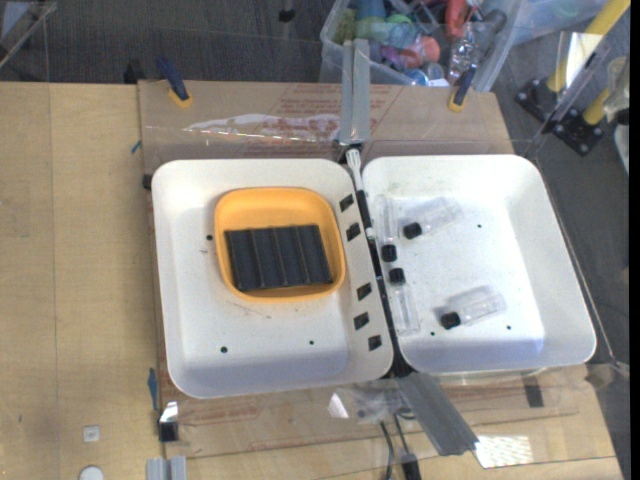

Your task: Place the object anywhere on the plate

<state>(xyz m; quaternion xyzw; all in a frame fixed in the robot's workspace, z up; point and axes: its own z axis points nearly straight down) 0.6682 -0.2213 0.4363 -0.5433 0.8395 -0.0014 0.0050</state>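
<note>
Already the ridged black block (278, 258) lies flat on the orange plate (228, 211), its long axis running across the plate; gripper state: cannot tell.

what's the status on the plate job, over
Black ridged block lying flat on the orange plate, left bin. Three clear bottles with black caps in right bin. Nothing blocking.

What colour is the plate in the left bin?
Orange-yellow; the plate carries a dark ridged block, seen in the camera view.
</note>
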